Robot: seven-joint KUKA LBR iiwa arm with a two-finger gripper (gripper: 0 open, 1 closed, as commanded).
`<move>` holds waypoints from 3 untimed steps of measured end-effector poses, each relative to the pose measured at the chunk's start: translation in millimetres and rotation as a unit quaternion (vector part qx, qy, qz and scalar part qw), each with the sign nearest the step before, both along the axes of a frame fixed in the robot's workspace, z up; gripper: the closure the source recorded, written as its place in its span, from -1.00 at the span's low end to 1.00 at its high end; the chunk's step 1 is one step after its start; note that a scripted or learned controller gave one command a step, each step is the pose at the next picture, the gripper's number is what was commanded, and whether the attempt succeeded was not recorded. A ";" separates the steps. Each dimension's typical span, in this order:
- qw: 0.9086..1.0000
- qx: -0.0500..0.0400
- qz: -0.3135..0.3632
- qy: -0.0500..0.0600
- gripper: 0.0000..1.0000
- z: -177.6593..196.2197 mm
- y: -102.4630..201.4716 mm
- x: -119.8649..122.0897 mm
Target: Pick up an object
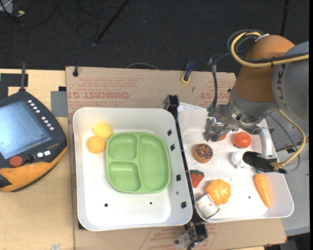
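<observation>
A: The gripper [215, 131]?
B: Low in the right bin [240, 210], toward its 11 o'clock corner. Open or closed: cannot tell.
A: Closest to it?
B: Red tomato [242, 139] just beside, at 4 o'clock. Brown donut [202, 152] near, at 7 o'clock.
A: Farther out?
B: Also at 7 o'clock, strawberry [197, 177] by the bin's left wall. Orange pumpkin [219, 190] at 6 o'clock, small white cup [207, 206] just beside that at its 7 o'clock. At 5 o'clock, carrot [263, 189] lying along the right wall.
A: And the left bin [94, 202]?
B: Off at 9 o'clock. Green divided plate [138, 162] in the middle; yellow lemon [101, 130] and orange fruit [96, 144] touching each other at the plate's 10 o'clock edge.
</observation>
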State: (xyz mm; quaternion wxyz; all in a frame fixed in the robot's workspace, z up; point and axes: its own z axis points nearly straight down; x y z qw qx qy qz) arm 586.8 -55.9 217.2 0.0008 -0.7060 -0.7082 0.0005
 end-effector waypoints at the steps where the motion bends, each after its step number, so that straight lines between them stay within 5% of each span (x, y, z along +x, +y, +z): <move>1: 1.000 0.000 0.000 -0.001 1.00 14.1 42.5 21.9; 2: 1.000 0.000 0.000 -0.001 1.00 4.9 92.0 54.4; 3: 1.000 -0.001 -0.001 0.000 1.00 10.0 85.5 52.0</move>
